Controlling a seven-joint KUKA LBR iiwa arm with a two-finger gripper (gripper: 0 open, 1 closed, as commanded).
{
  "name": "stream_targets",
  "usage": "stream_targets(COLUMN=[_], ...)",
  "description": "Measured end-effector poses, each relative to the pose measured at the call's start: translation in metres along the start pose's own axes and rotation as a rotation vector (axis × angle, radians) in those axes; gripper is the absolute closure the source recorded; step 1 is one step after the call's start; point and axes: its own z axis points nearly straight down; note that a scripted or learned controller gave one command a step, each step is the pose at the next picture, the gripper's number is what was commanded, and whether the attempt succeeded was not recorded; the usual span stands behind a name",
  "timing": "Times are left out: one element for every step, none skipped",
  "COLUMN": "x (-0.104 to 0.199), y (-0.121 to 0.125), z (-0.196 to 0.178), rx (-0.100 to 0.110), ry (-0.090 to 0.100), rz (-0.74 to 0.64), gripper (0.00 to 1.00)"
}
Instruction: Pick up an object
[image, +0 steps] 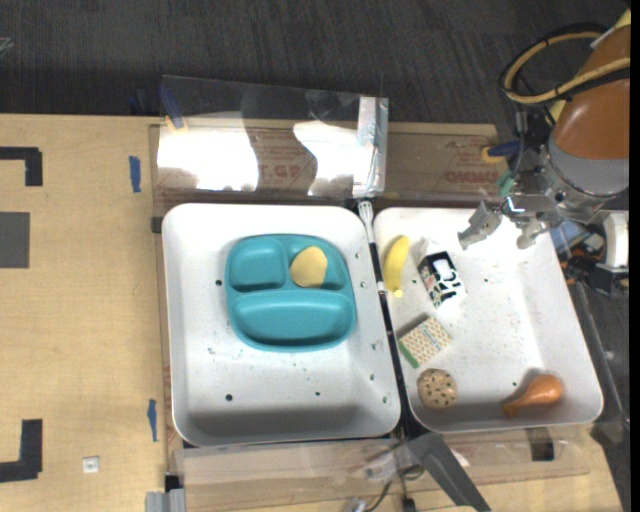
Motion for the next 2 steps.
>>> stream_targets(x=[0.0009,0.0008], y=[0.0010,0.0009], z=[-0.0107,-0.0102], rx=[-0.003,-0.002], ry=[0.000,0.000], rz=[-0.002,-0.001], gripper=[1.00,0.00])
